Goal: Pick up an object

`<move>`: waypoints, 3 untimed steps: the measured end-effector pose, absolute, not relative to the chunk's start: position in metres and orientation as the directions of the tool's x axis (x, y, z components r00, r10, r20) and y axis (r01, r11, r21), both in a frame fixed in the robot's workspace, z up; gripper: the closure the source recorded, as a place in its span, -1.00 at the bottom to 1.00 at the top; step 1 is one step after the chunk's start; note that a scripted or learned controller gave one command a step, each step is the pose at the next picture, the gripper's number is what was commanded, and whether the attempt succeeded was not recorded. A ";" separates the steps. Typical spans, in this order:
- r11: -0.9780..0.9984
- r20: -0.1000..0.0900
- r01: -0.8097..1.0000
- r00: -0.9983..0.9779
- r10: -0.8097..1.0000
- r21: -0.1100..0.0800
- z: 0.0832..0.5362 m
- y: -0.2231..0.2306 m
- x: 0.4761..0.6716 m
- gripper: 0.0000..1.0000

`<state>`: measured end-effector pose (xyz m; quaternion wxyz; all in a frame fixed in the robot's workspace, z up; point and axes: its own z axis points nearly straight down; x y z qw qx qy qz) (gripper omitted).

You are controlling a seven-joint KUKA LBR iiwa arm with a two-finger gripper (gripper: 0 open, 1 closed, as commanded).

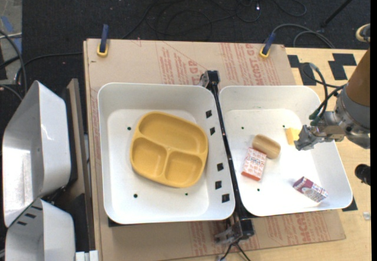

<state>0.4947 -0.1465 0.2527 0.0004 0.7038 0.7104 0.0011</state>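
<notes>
cardboard covered the bench under two white bins; the left bin [112, 136] held a yellow divided tray [169, 149]. the gripper [307, 138] hung over the right bin [330, 165], beside a small yellow block [291, 135]; how it stood i cannot tell. this looked like the approach step. next it needed to descend squarely over one object, perhaps the tan roll [267, 145].
</notes>
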 end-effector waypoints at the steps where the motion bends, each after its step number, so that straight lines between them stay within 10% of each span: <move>1: 0.009 0.001 1.000 -0.009 1.000 0.001 0.242 -0.093 0.520 1.00; 3: 0.009 0.001 1.000 -0.009 1.000 0.001 0.219 0.007 0.558 1.00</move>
